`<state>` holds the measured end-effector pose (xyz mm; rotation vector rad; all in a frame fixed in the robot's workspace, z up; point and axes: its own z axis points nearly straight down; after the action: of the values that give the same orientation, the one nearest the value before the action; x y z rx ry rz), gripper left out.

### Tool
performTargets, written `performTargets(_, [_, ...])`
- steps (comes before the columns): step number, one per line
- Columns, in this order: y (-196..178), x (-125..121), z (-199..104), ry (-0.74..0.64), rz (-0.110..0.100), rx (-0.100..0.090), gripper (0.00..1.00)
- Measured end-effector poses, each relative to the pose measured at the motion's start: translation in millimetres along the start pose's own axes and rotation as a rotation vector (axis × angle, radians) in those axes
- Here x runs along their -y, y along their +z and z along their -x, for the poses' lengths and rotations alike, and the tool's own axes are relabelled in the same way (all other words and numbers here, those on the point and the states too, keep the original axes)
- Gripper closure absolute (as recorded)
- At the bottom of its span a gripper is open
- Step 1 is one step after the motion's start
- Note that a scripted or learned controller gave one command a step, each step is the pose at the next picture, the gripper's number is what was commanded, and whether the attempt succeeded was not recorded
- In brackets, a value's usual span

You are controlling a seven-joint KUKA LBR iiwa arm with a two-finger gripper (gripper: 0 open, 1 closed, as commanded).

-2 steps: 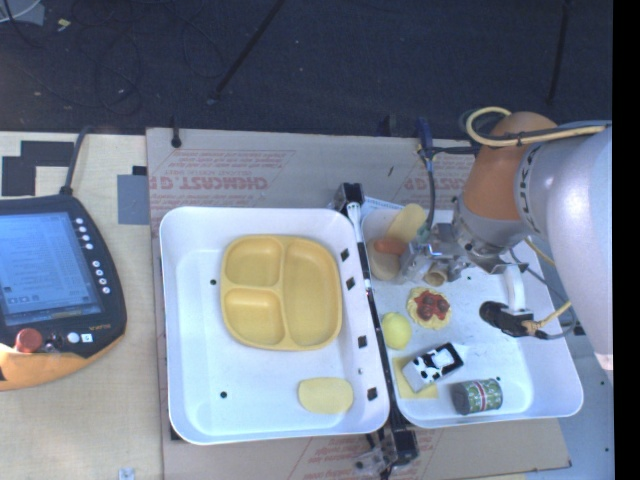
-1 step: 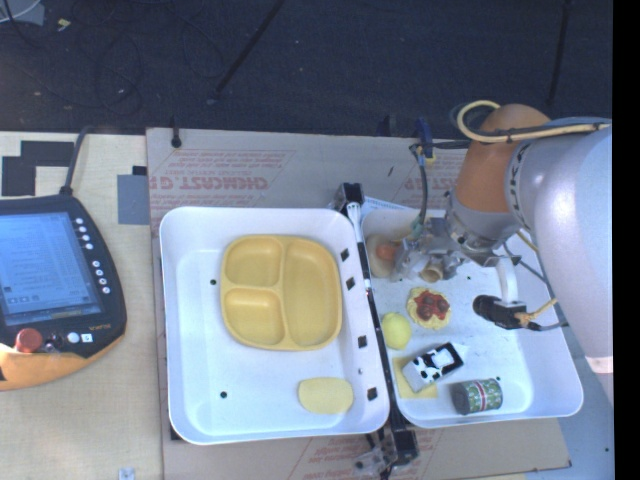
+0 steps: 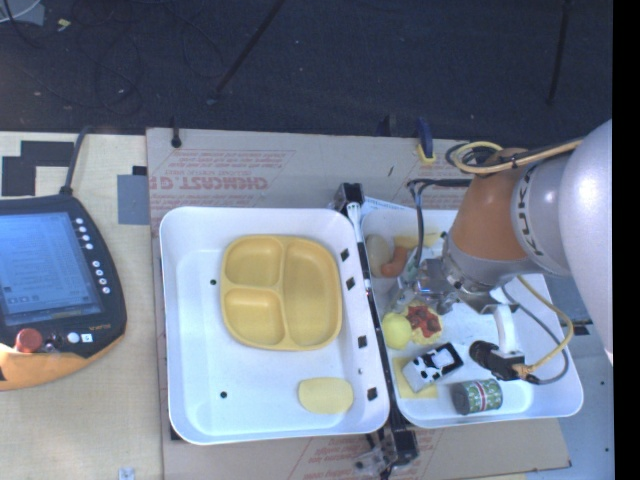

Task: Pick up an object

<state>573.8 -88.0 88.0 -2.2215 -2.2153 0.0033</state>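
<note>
Left bin point(image 3: 190, 268): yellow plate point(image 3: 280, 290), pale lump point(image 3: 325, 395), untouched; right bin point(image 3: 560, 393): crowded, so risk of nudging yellow ball point(image 3: 397, 330) or black-and-white toy point(image 3: 433, 364) instead of lifting; claw point(image 3: 424, 306) low over red piece point(image 3: 424, 320); spread of claw: cannot tell; no hold visible.

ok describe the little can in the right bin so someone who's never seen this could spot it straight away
Start at the right-hand white bin, the one the grey and orange arm reaches into. Go to its near edge, towards the right corner. The can lies there on its side, a small dark cylinder with a green and white label, just right of the black-and-white toy and unlike the yellow pieces around it.
</note>
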Motion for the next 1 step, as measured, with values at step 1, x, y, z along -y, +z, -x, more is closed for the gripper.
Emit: performTargets(1, [-11.6, -3.7, 0.0, 0.0, 0.003, -0.003, 1.0])
